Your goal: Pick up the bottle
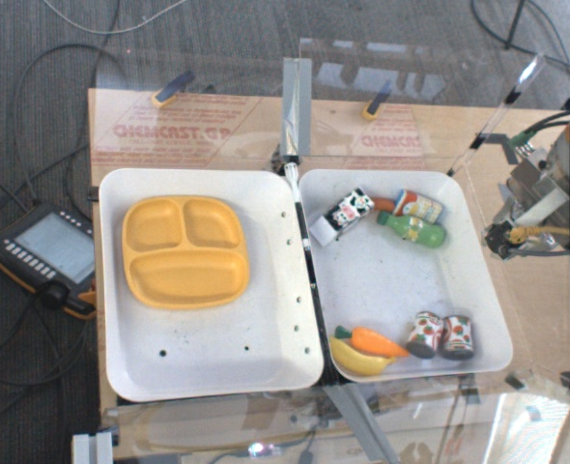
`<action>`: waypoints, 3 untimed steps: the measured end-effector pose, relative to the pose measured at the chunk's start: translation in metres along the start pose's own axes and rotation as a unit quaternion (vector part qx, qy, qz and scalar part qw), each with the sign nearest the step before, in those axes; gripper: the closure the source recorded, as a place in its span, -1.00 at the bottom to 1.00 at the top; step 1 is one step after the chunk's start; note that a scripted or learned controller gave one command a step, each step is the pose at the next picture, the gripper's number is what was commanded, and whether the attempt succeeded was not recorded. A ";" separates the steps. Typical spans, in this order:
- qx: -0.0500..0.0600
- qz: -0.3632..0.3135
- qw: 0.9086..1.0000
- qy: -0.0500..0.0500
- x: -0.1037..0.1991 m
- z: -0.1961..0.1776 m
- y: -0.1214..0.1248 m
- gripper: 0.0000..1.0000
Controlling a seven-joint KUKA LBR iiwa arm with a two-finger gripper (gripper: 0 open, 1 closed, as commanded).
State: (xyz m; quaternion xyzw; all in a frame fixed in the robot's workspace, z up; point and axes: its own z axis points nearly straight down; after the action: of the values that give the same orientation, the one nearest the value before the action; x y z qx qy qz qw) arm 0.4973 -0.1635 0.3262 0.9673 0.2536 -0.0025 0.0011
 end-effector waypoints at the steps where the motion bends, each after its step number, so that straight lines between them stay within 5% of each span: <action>1: 0.002 -0.089 0.996 0.000 -0.013 0.050 -0.005 1.00; 2: 0.001 -0.121 0.993 0.000 0.003 0.044 -0.032 1.00; 3: 0.002 -0.255 0.967 0.001 0.012 0.091 -0.044 1.00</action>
State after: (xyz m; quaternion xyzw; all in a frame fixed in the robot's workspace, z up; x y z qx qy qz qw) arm 0.4857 -0.1199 0.2349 0.8706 0.4919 -0.0028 -0.0020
